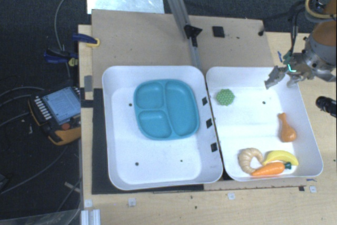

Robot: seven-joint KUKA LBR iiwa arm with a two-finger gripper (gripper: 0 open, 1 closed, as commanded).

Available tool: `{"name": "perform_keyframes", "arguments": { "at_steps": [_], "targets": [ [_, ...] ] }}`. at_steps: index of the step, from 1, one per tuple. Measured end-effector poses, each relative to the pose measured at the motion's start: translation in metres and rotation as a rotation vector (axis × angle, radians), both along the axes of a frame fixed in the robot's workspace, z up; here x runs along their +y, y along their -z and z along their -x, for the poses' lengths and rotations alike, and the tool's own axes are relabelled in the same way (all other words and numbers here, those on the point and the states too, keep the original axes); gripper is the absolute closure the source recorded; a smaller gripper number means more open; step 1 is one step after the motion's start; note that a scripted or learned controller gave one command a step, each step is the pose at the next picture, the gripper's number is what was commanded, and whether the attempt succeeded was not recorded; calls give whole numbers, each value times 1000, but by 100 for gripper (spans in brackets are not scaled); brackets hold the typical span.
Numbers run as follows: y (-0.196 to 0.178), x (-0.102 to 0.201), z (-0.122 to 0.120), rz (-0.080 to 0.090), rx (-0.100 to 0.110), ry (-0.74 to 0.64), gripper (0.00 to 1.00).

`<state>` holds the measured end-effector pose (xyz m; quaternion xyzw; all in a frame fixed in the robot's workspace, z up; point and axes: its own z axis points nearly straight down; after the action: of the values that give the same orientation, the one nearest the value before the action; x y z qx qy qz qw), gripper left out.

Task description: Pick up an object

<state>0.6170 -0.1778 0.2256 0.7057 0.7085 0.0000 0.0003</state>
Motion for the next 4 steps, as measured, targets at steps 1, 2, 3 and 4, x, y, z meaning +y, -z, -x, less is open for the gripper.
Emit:
{"name": "perform_keyframes", "arguments": {
  "at_steps": [1,2,3,4],
  "targets": [
    [-1,0,0,0,-2,0,0],
    [51,-10,-4,0,2,3,0],
    [110,-9,-12,0,3,-1,0],
    [141,-9,-13,1,-3,-1,0]
  ]
}}
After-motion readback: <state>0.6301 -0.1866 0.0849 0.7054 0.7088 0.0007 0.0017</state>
